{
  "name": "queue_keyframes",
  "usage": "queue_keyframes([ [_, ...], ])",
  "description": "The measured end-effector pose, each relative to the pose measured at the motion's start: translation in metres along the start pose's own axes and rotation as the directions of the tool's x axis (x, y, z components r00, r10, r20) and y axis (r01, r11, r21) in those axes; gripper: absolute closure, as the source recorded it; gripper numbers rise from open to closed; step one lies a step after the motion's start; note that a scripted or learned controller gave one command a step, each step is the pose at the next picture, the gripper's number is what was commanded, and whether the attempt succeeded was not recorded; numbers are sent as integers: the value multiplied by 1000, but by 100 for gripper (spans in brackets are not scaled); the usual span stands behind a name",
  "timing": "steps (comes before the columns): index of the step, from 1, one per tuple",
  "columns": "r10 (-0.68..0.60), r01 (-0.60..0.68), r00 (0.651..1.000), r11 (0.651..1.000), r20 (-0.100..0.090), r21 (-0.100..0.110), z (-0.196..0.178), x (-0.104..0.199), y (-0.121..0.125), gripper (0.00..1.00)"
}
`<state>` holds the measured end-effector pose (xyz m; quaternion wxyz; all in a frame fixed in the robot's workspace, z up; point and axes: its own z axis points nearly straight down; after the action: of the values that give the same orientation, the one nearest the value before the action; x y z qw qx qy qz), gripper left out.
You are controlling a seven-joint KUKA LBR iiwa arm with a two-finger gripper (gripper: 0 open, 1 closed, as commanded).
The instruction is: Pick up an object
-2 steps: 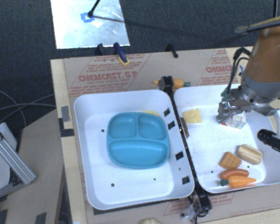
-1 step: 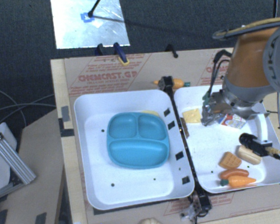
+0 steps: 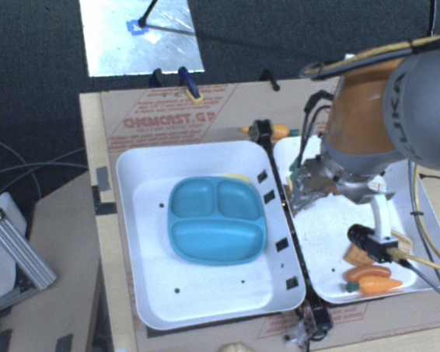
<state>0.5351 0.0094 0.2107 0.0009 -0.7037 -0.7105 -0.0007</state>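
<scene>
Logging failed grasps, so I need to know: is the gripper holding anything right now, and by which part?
It cannot be told. The gripper sits low over the right bin, under the arm's wrist, and no object shows in it. The toy carrot lies apart.

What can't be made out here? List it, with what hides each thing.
- Tool, camera view: the arm's own wrist covers it, so open or shut cannot be told.
- Yellow item in the left bin: mostly hidden behind the blue divided plate.
- Orange toys in the right bin: too small to identify.
</scene>
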Motion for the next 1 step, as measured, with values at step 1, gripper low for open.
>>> queue_keyframes([
  [1,-1,1,1000,1000,-1,-1,-4,60,-4,100],
])
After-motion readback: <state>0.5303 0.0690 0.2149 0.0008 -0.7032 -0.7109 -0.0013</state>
